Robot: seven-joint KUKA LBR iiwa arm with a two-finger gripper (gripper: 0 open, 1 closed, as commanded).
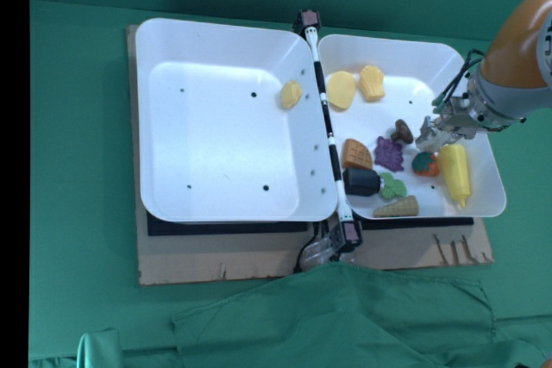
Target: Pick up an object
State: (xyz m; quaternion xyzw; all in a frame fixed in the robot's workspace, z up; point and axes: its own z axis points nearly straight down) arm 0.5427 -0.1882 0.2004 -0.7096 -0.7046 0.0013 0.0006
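Where hand [429, 139] hovers: red-green strawberry [423, 164].

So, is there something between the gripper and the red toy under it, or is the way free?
Nothing visible stands between them. The gripper hangs just above the red toy in the right bin. Close neighbours: the yellow bottle on its right and the brown mushroom to its upper left.
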